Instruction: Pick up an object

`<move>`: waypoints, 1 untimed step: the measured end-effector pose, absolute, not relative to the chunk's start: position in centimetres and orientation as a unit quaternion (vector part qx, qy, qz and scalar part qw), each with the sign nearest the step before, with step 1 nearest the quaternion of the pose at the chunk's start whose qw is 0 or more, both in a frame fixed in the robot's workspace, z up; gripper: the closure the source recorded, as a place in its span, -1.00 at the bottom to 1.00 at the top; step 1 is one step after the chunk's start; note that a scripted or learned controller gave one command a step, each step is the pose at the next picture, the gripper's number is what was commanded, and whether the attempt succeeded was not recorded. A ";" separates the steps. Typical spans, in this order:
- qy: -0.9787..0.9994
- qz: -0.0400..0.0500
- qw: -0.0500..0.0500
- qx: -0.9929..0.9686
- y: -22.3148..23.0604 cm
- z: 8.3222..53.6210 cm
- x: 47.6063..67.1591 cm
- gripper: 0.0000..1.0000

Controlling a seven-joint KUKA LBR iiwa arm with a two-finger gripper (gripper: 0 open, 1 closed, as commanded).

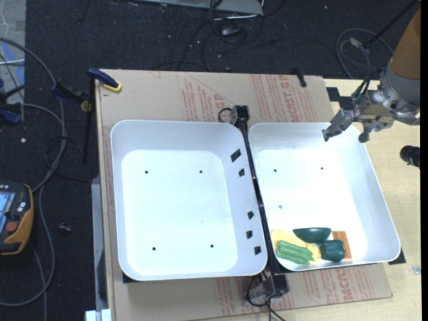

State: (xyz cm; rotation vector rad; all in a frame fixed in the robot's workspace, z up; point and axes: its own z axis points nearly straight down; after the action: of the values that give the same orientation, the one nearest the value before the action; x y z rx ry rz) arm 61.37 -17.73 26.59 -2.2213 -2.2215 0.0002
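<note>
Above the far right corner of the right bin, the gripper is seen hanging from the grey wrist, with the orange band of the arm showing above it at the right edge of the view. Two dark fingers are pointed down and to the left; one fingertip is seen over the bin's far rim, and the other is set apart from it toward the right. The fingers are spread, with a clear gap between them, and nothing is held in that gap. No object is touched by the tool; only the white rim lies beneath it.

The objects are gathered at the near end of the right bin, well apart from the gripper. A dark green bowl-shaped piece is laid there, with a ribbed light green object just beside it on the left and nearer the front wall. A smaller dark green piece is placed to the right of the ribbed one. A yellow item is partly covered by the green things, and an orange item is seen behind the small green piece; their shapes cannot be made out fully.

The left bin is set beside the right one, and the two are joined along a dark divider on the brown board.
</note>
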 end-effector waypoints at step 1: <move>-0.708 0.003 0.005 -0.706 -11.8 13.5 57.7 -1.00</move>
State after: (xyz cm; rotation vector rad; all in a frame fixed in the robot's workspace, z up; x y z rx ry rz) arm 57.65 -11.84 13.50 -2.2105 -2.2179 0.0095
